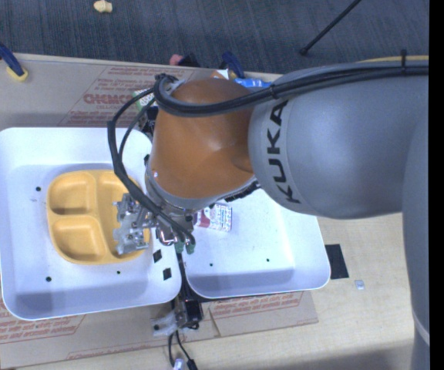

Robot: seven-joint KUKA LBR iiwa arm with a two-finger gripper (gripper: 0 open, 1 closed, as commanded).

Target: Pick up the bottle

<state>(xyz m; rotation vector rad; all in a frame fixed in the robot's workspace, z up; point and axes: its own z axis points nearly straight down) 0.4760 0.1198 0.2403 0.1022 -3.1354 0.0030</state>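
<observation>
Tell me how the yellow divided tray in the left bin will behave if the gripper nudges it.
The yellow tray looks like moulded plastic, so probably stiff and light. Lying flat on the smooth floor of the left bin, it would likely slide, not tip. The gripper is over its right edge.

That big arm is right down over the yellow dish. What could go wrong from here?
The gripper sits at the right edge of the yellow tray in the left bin, so it might knock or drag that tray instead of finding a bottle. The arm also hides much of the right bin, so whatever lies under it cannot be checked from this camera.
</observation>
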